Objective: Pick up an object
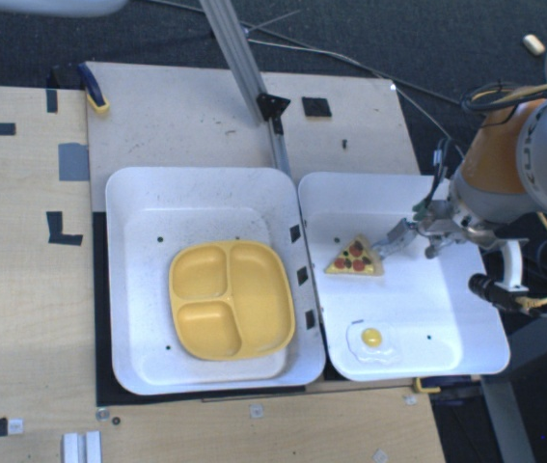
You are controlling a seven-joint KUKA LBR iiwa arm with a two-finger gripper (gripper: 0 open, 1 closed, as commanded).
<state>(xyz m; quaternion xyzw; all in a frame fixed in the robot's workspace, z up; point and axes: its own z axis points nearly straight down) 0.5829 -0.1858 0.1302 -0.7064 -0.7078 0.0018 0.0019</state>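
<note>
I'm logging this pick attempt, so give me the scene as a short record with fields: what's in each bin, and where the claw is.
left bin: yellow divided plate, three compartments, lying flat
right bin: toy pizza slice near the middle; toy fried egg near the front edge
arm: reaches in from the right, over the right bin
claw: low over the right bin, just right of the pizza slice
held object: none seen between the claw's fingers

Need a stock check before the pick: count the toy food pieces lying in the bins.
2, both in the right bin: a pizza slice near its middle, just off the gripper, and a fried egg by the near edge. Nothing seems hidden, though the arm covers that bin's right side.
</note>
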